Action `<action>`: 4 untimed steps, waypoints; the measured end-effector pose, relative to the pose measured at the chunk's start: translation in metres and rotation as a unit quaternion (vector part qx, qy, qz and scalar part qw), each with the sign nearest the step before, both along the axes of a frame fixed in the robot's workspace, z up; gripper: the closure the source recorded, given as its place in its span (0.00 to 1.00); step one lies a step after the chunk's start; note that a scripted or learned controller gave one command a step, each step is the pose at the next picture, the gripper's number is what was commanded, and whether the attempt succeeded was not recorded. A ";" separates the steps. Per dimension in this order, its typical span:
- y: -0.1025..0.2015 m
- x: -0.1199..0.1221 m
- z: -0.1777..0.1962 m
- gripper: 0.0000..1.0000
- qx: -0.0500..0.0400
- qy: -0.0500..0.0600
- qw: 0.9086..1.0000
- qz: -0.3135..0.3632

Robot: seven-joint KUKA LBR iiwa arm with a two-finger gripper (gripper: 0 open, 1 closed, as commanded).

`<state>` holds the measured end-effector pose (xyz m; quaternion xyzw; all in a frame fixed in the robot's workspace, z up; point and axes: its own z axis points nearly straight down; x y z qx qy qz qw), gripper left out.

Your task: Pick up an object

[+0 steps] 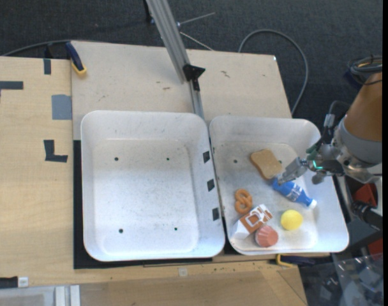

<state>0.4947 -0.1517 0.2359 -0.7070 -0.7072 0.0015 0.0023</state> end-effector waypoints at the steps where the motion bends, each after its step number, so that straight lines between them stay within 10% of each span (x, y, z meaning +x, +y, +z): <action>1: 0.000 0.001 0.002 0.00 0.000 -0.002 1.000 0.001; 4: 0.004 -0.004 -0.148 0.00 -0.001 -0.003 1.000 0.000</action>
